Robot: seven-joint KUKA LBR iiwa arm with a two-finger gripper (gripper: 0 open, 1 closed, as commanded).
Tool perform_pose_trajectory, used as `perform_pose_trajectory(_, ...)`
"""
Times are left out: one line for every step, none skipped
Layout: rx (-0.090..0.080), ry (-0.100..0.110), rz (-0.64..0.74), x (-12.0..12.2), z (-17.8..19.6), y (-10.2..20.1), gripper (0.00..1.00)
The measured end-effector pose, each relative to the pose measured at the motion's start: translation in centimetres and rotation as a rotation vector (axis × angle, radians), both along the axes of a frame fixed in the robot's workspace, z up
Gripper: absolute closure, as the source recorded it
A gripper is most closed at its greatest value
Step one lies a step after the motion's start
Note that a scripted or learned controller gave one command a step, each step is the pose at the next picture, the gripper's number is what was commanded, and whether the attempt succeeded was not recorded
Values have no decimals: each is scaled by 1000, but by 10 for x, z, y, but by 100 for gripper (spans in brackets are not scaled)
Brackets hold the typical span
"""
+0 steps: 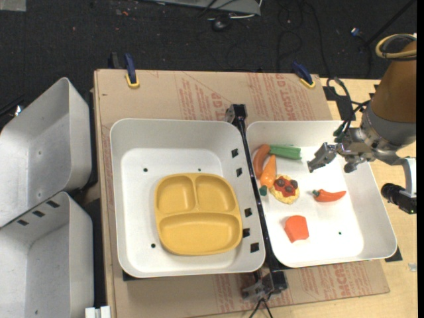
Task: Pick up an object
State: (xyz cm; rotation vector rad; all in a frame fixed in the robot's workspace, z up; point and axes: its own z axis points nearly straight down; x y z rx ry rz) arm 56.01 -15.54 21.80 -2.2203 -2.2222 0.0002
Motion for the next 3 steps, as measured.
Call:
perform_pose_trajectory(1, 4, -2, -6, -44, 1, 0)
perform_pose_trajectory(0, 2, -2, -12, -105, 5, 0)
perform_pose_trajectory(-9, -16, -3, -7, -117, 1, 0)
